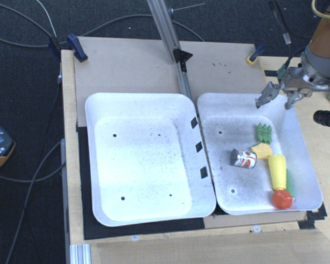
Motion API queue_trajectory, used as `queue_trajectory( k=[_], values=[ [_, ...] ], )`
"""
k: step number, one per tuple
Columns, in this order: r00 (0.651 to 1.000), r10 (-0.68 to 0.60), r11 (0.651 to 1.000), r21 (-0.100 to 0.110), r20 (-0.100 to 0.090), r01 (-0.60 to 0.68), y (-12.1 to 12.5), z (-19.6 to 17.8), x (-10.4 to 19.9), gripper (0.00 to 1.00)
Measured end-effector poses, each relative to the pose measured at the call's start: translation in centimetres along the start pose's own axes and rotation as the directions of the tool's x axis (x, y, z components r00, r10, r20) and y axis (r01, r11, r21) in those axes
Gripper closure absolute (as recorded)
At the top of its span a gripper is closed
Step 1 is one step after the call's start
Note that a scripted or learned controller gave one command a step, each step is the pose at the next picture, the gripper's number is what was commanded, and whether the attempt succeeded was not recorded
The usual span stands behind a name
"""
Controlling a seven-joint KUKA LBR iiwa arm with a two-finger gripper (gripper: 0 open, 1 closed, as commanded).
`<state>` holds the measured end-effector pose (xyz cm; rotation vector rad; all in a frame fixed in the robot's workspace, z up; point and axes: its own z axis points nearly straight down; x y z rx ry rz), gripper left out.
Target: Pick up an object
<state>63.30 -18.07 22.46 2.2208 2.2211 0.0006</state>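
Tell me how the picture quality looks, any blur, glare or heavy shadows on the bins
Camera view: lighting is even and soft, with only faint shadows under the small can and yellow toy; the right bin shows no harsh glare; the gripper looks slightly blurred; small items lack fine detail.

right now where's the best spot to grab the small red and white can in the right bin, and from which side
Judging by its pose, take the can across the middle of its round body, coming straight down from above. It lies on its side on the right bin floor, with bare floor on its left and near sides. The yellow piece sits close on its right, so set the fingers across the can's width rather than end to end.
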Motion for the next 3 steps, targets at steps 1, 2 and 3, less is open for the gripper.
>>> queue_trajectory(
  k=[1, 2, 3],
  values=[
    [1.000, -0.002, 1.000, 0.008, -0.002, 0.002, 4.5, 9.2, 3.5, 0.00],
    [0.999, 0.045, 0.999, 0.004, 0.000, -0.045, 4.5, 13.4, 3.0, 0.00],
    [0.999, -0.035, 0.999, 0.000, 0.000, 0.035, 3.4, 12.9, 1.5, 0.00]
  ],
)
